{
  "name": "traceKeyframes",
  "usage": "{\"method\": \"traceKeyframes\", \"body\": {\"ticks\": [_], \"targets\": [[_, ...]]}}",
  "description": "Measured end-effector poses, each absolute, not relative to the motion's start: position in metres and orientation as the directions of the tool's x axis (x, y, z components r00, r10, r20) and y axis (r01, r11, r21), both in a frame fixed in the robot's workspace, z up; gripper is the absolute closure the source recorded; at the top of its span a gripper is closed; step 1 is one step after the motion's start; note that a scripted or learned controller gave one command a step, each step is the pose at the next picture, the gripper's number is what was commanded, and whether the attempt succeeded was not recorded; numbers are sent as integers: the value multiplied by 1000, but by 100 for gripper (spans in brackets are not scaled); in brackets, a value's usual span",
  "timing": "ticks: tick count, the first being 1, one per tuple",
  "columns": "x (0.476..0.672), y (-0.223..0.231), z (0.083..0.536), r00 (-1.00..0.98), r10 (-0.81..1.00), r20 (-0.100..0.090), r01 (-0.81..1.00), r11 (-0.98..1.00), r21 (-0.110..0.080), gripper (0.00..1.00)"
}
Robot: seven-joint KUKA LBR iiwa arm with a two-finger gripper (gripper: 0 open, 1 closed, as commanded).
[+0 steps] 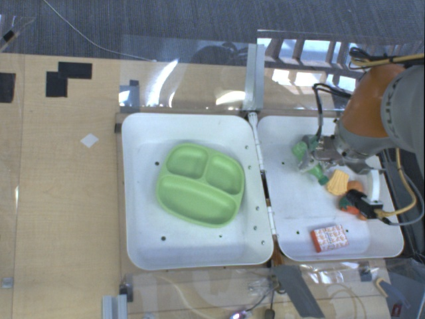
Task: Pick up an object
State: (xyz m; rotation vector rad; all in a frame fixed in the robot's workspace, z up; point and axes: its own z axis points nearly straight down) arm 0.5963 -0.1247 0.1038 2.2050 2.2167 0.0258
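The right bin (292,224) holds several small objects. A green piece (301,149) lies at its upper middle, right against my gripper (317,158), which reaches down into the bin from the right. Just below the gripper lies another small green piece (321,175). A yellow-orange wedge (337,182) sits beside that. An orange and green item (354,205) lies further right, partly under the arm's cable. A red and white box (330,238) rests near the bin's front edge. The wrist hides what lies directly beneath it.
The left bin (143,238) holds a green divided plate (200,184). The grey arm with its orange band (369,102) covers the right bin's upper right corner. A metal divider (261,178) separates the bins. Black cables (398,198) hang along the right.
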Motion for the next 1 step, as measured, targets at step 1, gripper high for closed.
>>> {"method": "traceKeyframes", "body": {"ticks": [1], "targets": [[555, -57, 186, -6, 1000, 1, 1000, 6, 5, 100]]}}
